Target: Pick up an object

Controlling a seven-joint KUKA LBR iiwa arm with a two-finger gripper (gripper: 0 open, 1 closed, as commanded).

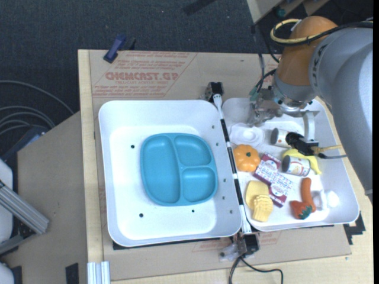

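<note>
Arm over right bin, gripper low at its far end.
Gripper hung at the back of the right bin; whether it was open or closed, cannot tell. Nothing seen held. White cup-like piece lay just below it, orange pumpkin nearer the camera, then the red-and-white packet and yellow corn. Blue divided plate sat in the left bin.

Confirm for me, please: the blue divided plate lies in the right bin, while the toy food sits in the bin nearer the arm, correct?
Not quite. The camera view shows the blue divided plate in the left bin, not the right one. The toy food, such as the orange pumpkin, does sit in the right bin nearer the arm.
</note>
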